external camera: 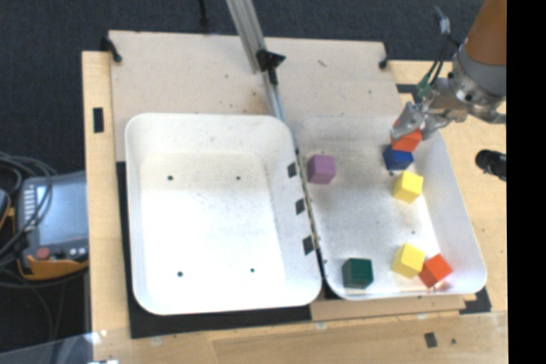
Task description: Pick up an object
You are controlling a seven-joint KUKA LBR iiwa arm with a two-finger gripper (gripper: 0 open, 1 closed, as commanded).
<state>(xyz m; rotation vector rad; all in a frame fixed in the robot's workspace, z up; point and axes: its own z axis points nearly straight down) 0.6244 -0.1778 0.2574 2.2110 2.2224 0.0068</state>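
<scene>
Right bin (pixel 456 209) holds: purple block (pixel 321 169), blue block (pixel 397 157), two yellow blocks (pixel 409 186) (pixel 410 259), green block (pixel 357 272), orange block (pixel 436 269); gripper (pixel 409 135) raised at the far right corner, fingers closed on a second orange block (pixel 409 141) (directly above the blue one).

My bench (pixel 98 183) is pale wood, with a lighter board (pixel 188 72) laid across its far part. Two shallow white bins sit side by side on it, the left bin (pixel 145 149) touching the right bin (pixel 456 217).
</scene>
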